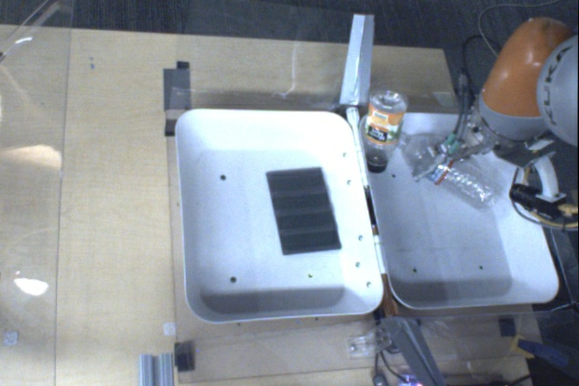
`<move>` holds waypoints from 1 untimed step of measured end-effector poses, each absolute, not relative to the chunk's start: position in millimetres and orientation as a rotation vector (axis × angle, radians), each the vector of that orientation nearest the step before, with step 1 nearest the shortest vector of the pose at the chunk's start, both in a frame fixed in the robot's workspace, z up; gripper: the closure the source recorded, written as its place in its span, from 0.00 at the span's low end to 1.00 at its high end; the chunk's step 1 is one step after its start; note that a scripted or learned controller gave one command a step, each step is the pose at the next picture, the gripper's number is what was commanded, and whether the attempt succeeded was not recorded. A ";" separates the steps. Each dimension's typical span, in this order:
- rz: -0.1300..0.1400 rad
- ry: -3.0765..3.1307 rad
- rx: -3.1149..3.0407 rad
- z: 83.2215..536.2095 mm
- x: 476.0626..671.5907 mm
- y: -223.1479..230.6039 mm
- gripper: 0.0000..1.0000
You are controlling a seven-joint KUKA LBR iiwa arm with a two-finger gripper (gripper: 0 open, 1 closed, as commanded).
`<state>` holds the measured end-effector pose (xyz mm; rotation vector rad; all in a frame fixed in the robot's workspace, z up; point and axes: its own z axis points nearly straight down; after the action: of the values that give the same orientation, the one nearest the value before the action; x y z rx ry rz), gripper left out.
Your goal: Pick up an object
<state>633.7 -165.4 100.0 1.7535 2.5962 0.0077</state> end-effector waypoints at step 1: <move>0.011 2.597 1.752 111.2 634.4 -164.3 1.00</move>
<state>634.4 -164.3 111.2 1.7517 2.5970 0.0110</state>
